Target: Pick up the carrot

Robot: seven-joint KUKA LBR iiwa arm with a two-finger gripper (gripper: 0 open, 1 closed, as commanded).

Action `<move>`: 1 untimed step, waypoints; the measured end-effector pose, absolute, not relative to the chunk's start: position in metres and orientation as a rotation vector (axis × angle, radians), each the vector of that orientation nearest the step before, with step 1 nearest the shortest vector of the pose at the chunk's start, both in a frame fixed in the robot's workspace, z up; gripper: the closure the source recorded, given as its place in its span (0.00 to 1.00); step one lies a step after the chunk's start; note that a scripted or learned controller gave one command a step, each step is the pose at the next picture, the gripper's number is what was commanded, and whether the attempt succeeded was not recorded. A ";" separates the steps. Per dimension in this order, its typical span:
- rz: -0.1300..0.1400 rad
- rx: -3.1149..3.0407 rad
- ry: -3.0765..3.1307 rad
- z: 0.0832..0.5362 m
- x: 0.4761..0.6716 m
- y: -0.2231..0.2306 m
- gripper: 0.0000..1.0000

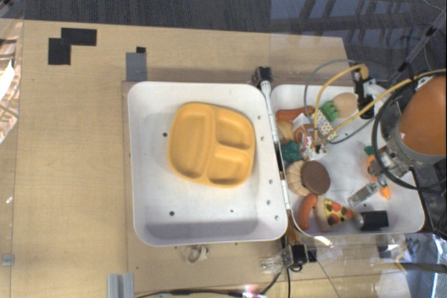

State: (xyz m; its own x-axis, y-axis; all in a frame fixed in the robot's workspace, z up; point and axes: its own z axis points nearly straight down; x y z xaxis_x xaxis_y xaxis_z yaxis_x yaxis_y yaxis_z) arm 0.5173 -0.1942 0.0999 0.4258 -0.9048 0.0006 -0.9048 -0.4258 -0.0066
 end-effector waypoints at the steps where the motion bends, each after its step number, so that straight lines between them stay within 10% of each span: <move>1: -0.021 -2.707 1.578 0.089 0.493 -0.194 0.00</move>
State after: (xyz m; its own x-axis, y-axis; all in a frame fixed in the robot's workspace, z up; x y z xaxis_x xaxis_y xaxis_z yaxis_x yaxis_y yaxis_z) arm 0.4925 -0.1940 0.0889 0.4928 -0.8701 0.0072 -0.8700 -0.4928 -0.0142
